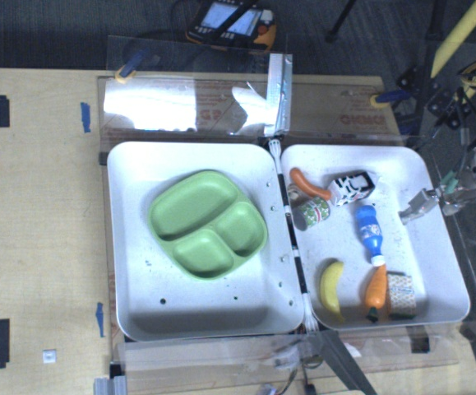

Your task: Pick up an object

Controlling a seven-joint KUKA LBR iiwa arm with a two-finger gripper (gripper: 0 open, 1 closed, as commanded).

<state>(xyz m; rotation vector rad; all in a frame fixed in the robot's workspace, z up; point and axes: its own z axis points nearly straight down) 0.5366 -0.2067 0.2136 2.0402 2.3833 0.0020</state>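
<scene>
The right bin [410, 159] holds several small objects. An orange sausage [308, 184] lies by the left wall, with a green can [313, 212] just below it. A black-and-white toy cow [353, 186] is near the back. In the middle lies a blue bottle [370, 232] with a white cap. A yellow banana [330, 285], an orange carrot [376, 287] and a patterned block [400, 294] sit along the front. My gripper [421, 203] hangs over the right side of this bin, right of the bottle and apart from every object.
The left bin [131, 163] contains a green divided plate [208, 223]. A metal divider [290, 220] runs between the two bins. A clear plastic sheet [180, 101] lies behind them. Cables and stands crowd the upper right.
</scene>
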